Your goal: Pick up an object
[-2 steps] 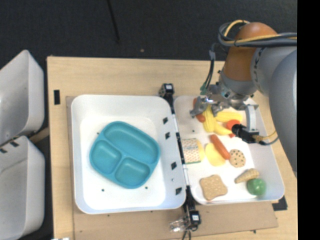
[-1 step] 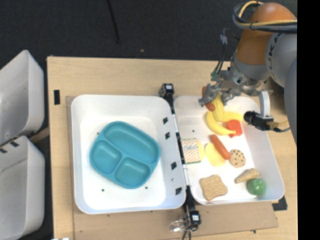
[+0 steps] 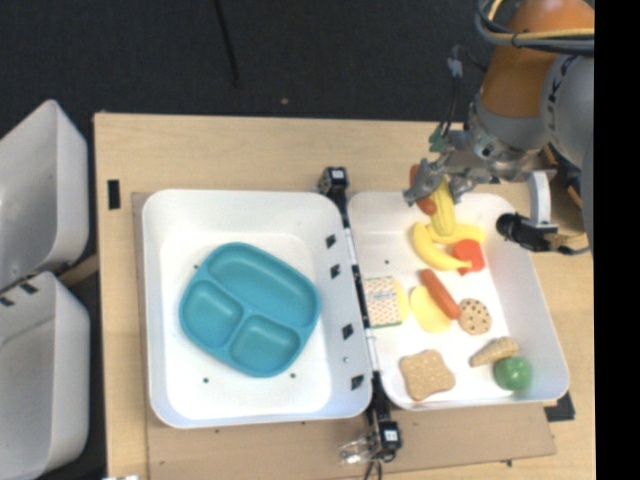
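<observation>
My gripper [image 3: 441,186] hangs over the far edge of the right bin [image 3: 528,268], below the arm's orange band. Right under it a yellow piece [image 3: 444,214] stands nearly upright with a small orange-red piece [image 3: 428,206] beside it; I cannot tell whether either is held. Just nearer lies a yellow banana [image 3: 438,248] with a red-orange object [image 3: 468,255] at its right end. Further forward are a red sausage-like stick [image 3: 438,291], a pale yellow round [image 3: 428,314], a chip cookie [image 3: 474,316], a toast slice [image 3: 427,374], a tan wedge [image 3: 493,350] and a green ball [image 3: 512,373].
A small patterned packet [image 3: 381,301] lies by the right bin's left wall. The left bin [image 3: 165,368] holds a teal divided plate [image 3: 250,308]. Black clips line the seam between the bins. Two white blocks [image 3: 35,198] stand left of the bench.
</observation>
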You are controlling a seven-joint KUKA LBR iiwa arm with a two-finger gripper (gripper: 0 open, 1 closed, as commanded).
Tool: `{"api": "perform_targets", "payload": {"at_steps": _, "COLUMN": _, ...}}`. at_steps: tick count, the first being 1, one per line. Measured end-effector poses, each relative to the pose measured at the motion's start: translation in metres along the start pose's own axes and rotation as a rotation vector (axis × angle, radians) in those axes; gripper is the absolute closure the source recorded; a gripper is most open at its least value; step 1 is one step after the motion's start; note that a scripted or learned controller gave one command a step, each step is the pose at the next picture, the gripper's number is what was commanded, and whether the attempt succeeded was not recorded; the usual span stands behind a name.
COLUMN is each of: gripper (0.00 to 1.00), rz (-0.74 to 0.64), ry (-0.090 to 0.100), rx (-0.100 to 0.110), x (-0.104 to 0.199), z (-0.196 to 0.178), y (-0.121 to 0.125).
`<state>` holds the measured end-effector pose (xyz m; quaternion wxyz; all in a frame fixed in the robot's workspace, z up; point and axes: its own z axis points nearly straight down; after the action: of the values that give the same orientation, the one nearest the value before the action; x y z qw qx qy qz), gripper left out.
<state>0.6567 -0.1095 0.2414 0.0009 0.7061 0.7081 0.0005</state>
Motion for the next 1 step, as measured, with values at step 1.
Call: {"api": "perform_targets", "payload": {"at_steps": 1, "gripper": 1.0, "rz": -0.003, "ry": 0.0, "rx": 0.001, "x": 0.0616, "z": 0.0021, "y": 0.0095}}
